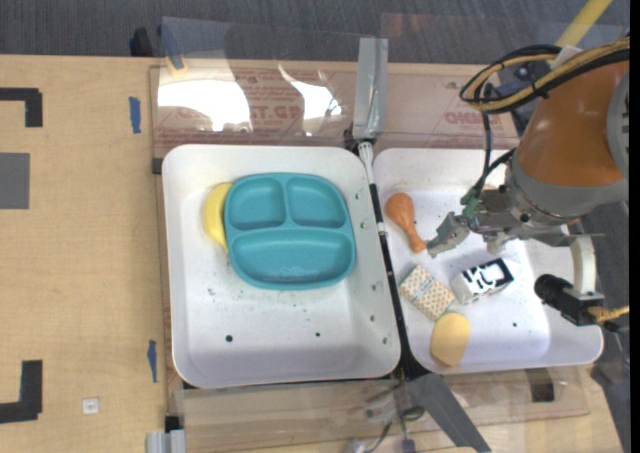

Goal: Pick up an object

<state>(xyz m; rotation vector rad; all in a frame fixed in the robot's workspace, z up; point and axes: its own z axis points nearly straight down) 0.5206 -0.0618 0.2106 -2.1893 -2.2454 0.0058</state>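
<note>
In the right bin lie an orange drumstick-shaped toy, a patterned tan packet, a yellow-orange egg-shaped object and a small black-and-white object. My gripper hangs over this bin, just right of the orange toy and above the packet and the black-and-white object. Nothing visible is held in it. The arm's orange band covers the bin's far right part.
The left bin holds a teal divided plate with a yellow object partly tucked under its left edge. A metal divider stands behind the bins, and cables loop beside the arm.
</note>
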